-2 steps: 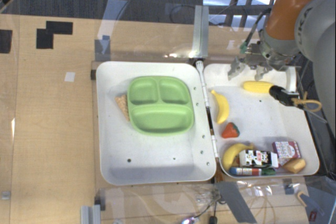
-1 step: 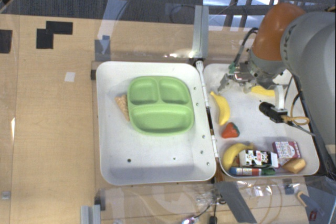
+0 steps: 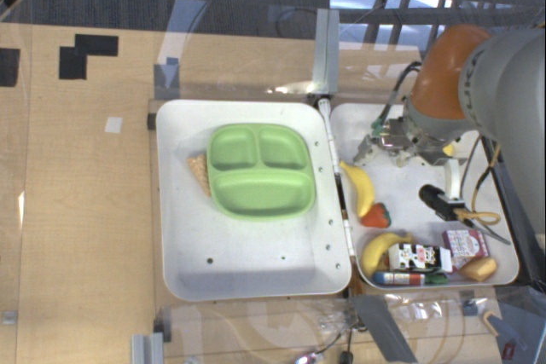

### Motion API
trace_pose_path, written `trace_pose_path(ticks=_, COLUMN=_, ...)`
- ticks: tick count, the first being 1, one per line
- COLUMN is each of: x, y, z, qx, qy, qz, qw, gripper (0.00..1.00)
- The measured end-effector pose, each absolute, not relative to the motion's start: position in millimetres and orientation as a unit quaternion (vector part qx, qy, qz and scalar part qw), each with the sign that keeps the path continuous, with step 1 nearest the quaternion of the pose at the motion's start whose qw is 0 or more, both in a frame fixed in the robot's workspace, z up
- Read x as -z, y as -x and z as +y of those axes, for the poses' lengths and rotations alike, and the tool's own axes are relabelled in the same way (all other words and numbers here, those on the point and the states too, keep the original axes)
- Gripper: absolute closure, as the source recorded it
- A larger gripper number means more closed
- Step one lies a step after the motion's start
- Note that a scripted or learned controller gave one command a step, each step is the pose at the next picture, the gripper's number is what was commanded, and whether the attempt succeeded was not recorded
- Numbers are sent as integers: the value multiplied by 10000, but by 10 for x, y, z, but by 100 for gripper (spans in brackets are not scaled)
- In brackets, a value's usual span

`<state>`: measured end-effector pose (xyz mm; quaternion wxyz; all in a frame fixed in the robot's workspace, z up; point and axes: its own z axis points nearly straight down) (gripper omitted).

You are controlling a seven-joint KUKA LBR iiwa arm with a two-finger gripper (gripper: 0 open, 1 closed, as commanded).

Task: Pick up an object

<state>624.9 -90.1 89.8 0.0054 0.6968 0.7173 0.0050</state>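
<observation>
My gripper (image 3: 381, 142) hangs over the back left part of the right bin (image 3: 358, 119), below the orange band of the arm. Just in front of it and slightly to the left lies a yellow banana (image 3: 363, 187), with a small red fruit (image 3: 376, 216) at the banana's near end. Nothing shows between the gripper's fingers. Along the bin's front edge lie a second yellow fruit (image 3: 380, 250), a black-and-white carton (image 3: 418, 256) and a marker (image 3: 408, 277).
A pink-and-white box (image 3: 466, 245) and a tan roll (image 3: 480, 268) sit in the right bin's front right corner. The left bin (image 3: 247, 268) holds a green divided plate (image 3: 258, 170) with a tan cracker (image 3: 199, 172) tucked under its left edge.
</observation>
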Motion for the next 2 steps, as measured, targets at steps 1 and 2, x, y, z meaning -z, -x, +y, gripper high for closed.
trace_pose_path(ticks=1, x=-911, y=-5608, z=-873, qx=-62, qy=-7181, qz=6959, qw=56, gripper=0)
trace_pose_path(ticks=2, x=-921, y=-4961, z=-1020, qx=-77, qy=-6414, qz=7671, qw=108, gripper=0)
